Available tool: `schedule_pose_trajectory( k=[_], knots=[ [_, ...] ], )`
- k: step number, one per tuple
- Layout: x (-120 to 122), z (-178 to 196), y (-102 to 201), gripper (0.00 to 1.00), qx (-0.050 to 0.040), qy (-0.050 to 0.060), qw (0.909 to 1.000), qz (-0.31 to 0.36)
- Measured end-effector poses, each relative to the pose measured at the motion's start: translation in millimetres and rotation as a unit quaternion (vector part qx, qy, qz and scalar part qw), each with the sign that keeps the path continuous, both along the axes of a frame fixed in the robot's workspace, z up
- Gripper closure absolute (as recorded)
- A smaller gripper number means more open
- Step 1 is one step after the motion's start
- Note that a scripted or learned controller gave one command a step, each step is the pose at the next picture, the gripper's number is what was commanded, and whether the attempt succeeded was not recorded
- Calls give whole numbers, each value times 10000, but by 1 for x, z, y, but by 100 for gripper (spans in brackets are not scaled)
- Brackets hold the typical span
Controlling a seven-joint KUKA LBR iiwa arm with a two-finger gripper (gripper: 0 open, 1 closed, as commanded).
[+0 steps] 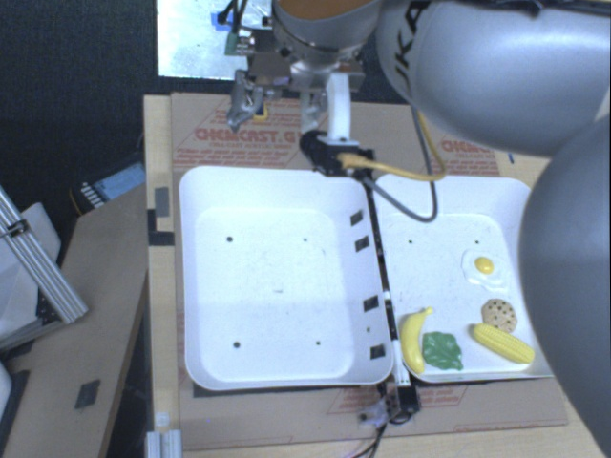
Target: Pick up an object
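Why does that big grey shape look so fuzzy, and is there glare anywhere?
Camera view: the grey robot arm sits close to the lens, so it blurs; a bright sheen streaks its casing; the yellow toy banana in the right white bin looks sharper.

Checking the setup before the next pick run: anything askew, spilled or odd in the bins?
Nothing stands out. The banana, green piece, corn, cookie and fried egg sit clustered in the right bin near its front. The gripper hangs above the bench, beyond the bins.
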State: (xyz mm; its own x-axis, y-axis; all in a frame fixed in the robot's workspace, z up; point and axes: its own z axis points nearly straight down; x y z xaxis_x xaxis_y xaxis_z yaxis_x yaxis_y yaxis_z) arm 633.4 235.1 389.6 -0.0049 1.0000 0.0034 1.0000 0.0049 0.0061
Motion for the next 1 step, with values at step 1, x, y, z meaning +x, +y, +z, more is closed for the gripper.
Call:
schedule_pose_trajectory(
  k=[1],
  knots=[
    [-39, 71, 0, 0, 4, -7, 10000, 3]
  ],
)
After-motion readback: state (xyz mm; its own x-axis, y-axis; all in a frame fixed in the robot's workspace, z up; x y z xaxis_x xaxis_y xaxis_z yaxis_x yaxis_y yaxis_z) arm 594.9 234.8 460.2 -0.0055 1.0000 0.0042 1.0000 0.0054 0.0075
